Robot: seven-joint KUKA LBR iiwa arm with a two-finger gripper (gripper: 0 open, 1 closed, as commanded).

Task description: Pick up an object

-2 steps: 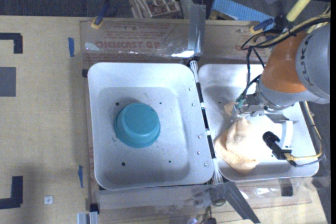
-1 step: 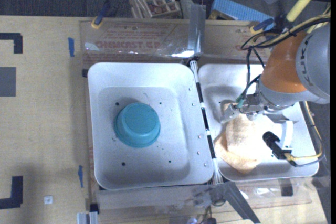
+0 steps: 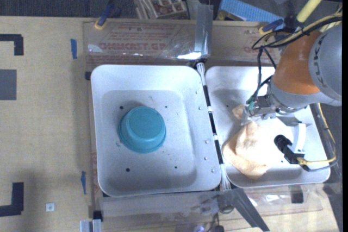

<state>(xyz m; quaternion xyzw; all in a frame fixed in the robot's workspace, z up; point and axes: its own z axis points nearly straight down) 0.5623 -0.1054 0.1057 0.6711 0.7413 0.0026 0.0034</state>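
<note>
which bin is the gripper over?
The right bin, the one with the tan cloth. The gripper hangs at the cloth's upper end. The left bin has the blue bowl.

Grey arm (image 3: 331, 62) with orange band, black cables trailing

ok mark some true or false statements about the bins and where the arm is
1. The blue bowl sits in the left bin. True.
2. The arm reaches over the left bin. False: it is over the right bin.
3. A tan cloth-like lump lies in the right bin. True.
4. The blue bowl shares a bin with the tan lump. False: they are in separate bins.
</note>
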